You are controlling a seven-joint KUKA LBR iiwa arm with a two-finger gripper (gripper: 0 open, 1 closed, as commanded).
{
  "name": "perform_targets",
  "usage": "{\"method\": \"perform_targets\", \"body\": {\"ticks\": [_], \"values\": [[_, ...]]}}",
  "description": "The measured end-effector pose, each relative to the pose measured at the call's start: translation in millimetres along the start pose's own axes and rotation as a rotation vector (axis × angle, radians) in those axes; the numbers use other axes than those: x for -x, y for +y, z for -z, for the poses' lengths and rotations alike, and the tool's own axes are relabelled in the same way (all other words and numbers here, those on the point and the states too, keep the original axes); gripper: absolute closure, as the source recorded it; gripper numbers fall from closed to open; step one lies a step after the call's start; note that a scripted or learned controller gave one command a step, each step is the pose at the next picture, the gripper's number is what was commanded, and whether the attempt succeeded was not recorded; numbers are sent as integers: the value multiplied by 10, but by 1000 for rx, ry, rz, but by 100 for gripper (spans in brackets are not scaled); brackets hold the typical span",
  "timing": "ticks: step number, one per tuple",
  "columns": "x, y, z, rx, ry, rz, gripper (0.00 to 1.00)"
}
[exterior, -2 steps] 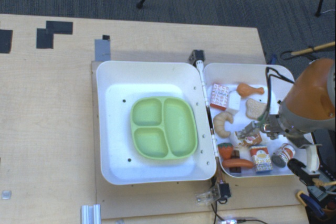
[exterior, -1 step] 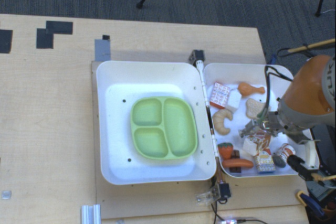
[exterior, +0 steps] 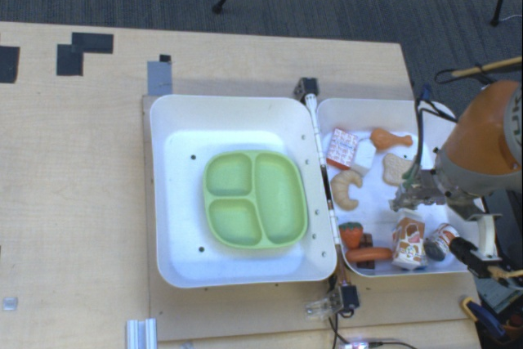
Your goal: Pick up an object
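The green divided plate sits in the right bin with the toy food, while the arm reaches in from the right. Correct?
Not quite. The camera view shows the green divided plate in the left bin; the toy food, such as the croissant, lies in the right bin. The arm does reach in from the right.

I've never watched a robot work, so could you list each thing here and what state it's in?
Green tray: upright in left bin, compartments bare.
Croissant: lying in right bin.
Drumstick: lying flat.
Carton: tipped over.
Can: on its side.
Claw: low over right bin.
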State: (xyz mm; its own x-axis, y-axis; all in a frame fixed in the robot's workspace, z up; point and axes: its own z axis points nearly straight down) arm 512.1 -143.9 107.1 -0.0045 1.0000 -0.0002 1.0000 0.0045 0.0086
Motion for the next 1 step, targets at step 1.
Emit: {"method": "perform_targets", "body": {"ticks": [1], "values": [[0,-1,-1,0,0,0,0]]}}
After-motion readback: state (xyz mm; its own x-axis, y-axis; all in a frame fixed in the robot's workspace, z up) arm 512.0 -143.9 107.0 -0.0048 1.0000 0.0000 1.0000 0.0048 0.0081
